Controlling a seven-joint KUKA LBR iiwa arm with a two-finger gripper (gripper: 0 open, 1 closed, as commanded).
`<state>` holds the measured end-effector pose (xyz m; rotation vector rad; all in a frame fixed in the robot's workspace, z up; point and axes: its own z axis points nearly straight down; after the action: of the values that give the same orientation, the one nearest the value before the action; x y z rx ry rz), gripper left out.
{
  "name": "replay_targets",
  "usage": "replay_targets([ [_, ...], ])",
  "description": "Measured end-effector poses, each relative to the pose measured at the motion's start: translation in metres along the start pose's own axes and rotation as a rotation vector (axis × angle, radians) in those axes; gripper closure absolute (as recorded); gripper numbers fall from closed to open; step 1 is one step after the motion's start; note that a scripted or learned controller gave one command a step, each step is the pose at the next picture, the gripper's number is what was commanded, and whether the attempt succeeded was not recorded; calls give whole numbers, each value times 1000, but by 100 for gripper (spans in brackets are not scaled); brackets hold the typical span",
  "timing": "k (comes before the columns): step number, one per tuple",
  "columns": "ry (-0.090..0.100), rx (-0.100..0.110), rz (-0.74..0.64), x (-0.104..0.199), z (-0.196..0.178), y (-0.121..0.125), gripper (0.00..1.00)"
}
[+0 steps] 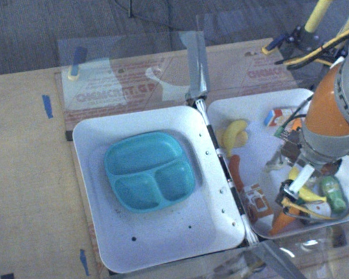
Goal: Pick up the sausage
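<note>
Sausage [234, 170] lies along the right bin's [251, 105] nine o'clock wall, below the banana [234, 134]. Gripper [292, 190] hangs toward five o'clock among other toys; whether it is open, I cannot tell. Approach step: next it must swing toward nine o'clock and descend.

Teal divided plate [148, 170] in white bin [99, 200]; reddish-brown sausage [235, 172], yellow banana [234, 134], green bottle [332, 192]
</note>
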<state>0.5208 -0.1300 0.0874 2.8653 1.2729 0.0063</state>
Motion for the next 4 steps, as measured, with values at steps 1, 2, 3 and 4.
replay_targets([
  [1, -1, 5, 16, 18, 2, 94, 0],
  [2, 0, 5, 4, -3, 1, 62, 0],
  [3, -2, 5, 158, 19, 2, 107, 0],
  [4, -2, 8, 183, 43, -72, 143, 0],
])
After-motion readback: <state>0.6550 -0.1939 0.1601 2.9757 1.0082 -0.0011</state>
